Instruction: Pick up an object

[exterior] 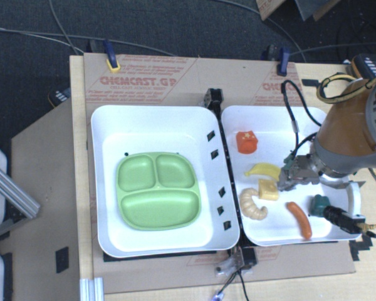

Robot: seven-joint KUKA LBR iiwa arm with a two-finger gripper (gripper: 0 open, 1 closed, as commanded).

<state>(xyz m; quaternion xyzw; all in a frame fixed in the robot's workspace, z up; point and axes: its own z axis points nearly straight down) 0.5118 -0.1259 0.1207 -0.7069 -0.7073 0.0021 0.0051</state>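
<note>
The right bin [258,119] holds a red pepper-like toy [246,142] at the back, a yellow banana [262,169], a pale yellow block [268,190], a curled tan croissant [252,205] and an orange-red sausage [299,219] near the front. My gripper [287,177] reaches in from the right and hangs low just right of the banana and the yellow block, close to both. Nothing is visibly held in it. The grey wrist and orange band [348,127] rise behind it.
In the left bin [106,168] lies a green divided plate [158,190]. A black divider with clips [219,168] runs between the bins. Cables and a teal fitting [319,203] hang at the right bin's right side.
</note>
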